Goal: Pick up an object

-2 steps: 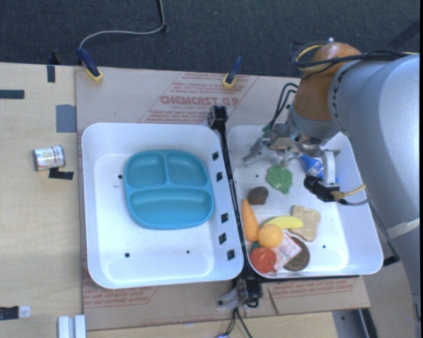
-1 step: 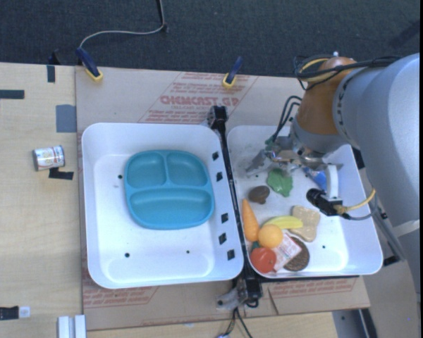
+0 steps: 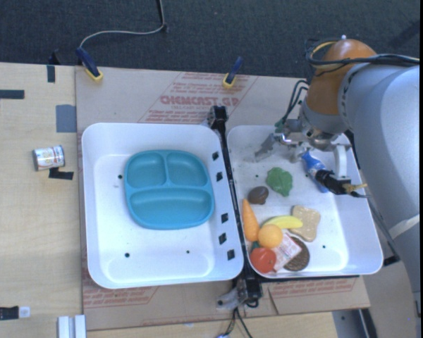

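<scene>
From the camera above the desk (image 3: 28,210), two shallow white bins sit side by side on a sheet of cardboard (image 3: 162,101). The left bin (image 3: 102,259) holds a blue divided plate (image 3: 169,189), lying flat with its three compartments facing up. The right bin (image 3: 352,248) carries the toy food. A green broccoli piece (image 3: 280,181) lies near the middle of that bin, lumpy and rounded, with no clear long axis. Just below and left of it rests a small brown lump (image 3: 258,195). An orange carrot (image 3: 249,220) lies along the bin's left wall, its long axis running from the top down toward the front, slightly slanted. A yellow banana (image 3: 284,222) curves across, roughly left to right, touching a round orange fruit (image 3: 270,236) beneath it. A tan slice of bread (image 3: 307,221) sits just right of the banana. A red tomato (image 3: 263,259) and a dark round cookie (image 3: 297,257) lie at the front, close together.

The grey arm (image 3: 388,132) reaches in from the right, and the hand (image 3: 285,143) hangs over the back part of the right bin, above the broccoli piece and apart from it. Its fingers look spread, with nothing between them.

A small tin can (image 3: 48,157) lies on its side on the desk, well left of the bins.
</scene>
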